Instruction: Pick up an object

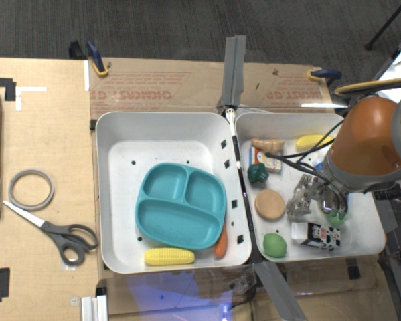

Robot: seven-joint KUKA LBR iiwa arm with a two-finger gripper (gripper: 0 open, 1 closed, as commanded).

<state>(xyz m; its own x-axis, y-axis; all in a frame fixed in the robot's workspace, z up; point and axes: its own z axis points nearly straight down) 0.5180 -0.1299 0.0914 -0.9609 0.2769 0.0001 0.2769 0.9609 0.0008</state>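
While jaws [314, 202] state unclear: one teal tray [181, 206], one corn [169, 257], one carrot [221, 243].

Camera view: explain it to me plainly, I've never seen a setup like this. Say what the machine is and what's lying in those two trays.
One camera looks down at a slant on a bench. The grey arm with the orange band is a robot reaching in from the right; its metal claw hangs over the right white bin, which holds a green ball, a tan round disc and a yellow piece. The left white bin holds a teal divided plate, a yellow corn cob and an orange carrot. Nothing is visibly held.
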